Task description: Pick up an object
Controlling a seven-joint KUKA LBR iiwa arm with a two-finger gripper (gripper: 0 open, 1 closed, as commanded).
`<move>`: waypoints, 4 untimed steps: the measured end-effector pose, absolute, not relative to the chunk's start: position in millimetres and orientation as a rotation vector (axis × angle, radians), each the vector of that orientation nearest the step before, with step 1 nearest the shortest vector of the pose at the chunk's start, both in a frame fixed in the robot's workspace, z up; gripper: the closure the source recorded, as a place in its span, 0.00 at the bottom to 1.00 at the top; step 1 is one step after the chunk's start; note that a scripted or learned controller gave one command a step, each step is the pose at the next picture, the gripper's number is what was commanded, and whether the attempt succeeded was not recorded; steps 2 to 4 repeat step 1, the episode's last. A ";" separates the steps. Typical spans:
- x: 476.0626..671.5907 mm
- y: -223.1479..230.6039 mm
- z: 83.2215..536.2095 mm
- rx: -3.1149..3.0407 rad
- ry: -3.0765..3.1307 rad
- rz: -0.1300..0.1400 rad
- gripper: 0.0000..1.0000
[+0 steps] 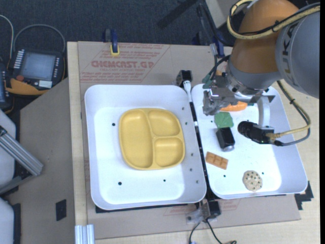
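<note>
End effector (214,101) hovers low over the right bin (289,161), just above the green piece (223,119); its opening I cannot tell. Nothing's lifted; next, descend and close.

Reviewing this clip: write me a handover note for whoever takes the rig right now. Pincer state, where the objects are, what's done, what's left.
Pincer: low over the back of the right bin, beside the green piece and orange piece; nothing visibly held.
Right bin also holds a black block, a waffle-like cracker and a round cookie.
Left bin holds a yellow divided plate.
Done: arm positioned over the objects.
Left: grasp one and lift it.
</note>
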State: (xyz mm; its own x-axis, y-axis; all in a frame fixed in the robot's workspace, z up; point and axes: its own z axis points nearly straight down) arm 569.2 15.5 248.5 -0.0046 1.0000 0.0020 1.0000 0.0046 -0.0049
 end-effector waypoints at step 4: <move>546.3 65.5 231.0 -2.214 -2.223 0.005 1.00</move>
